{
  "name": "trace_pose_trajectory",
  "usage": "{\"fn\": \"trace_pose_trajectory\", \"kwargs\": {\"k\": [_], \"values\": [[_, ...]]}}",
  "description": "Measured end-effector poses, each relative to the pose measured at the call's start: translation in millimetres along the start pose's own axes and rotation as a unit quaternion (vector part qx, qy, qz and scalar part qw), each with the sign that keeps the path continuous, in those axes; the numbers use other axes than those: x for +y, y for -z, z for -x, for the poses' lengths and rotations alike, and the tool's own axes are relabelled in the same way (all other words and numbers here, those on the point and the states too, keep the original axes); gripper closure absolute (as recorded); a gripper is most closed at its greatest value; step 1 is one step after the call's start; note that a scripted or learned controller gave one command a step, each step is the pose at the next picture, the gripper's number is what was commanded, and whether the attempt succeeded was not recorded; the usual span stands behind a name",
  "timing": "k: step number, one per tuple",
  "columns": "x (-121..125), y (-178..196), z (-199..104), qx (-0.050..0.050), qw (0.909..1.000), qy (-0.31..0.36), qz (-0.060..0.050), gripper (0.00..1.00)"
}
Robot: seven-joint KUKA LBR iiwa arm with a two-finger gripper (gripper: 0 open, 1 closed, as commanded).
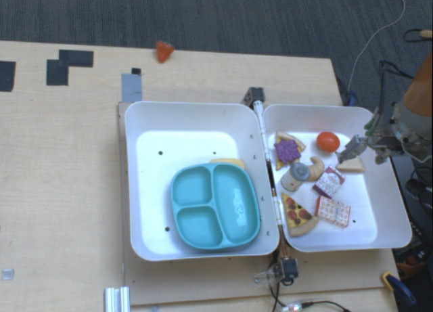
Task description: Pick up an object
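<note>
1. Hovering over the far right side of the right bin (389, 233), the gripper (360, 149) sits just above a pale wedge-shaped piece (351, 164); whether its fingers are open or closed cannot be told from this slanted view, and nothing is visibly held.
2. Crowding is the likely hazard: the wedge lies just beside a pink-and-white checkered block (329, 183) and near a red tomato (328, 141), so a descent slightly off line could nudge a neighbour or close on 2 items at once.
3. Lying flat and thin, the wedge could slip out from the fingers or be pushed against the bin's right wall instead of lifting.
4. Appearing tan to cream, the wedge looks like a small toy slice, partly hidden under the gripper.
5. Resting in the left bin (145, 124), a blue divided plate (215, 206) lies well apart from the action.
</note>
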State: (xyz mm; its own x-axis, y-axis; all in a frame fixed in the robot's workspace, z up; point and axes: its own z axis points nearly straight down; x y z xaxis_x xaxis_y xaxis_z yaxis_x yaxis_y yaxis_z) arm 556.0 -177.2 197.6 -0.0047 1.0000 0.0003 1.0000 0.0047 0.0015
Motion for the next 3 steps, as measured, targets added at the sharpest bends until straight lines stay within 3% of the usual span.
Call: {"fn": "trace_pose_trajectory", "kwargs": {"k": [1,2,3], "values": [[-10.2,-110.9,-29.7,0.0,1.0,0.0,0.003,0.0],[-8.5,-99.5,-28.9,-0.002,1.0,0.0,0.005,1.0],[-65.8,-8.8,-95.3,0.0,1.0,0.0,0.001,1.0]]}}
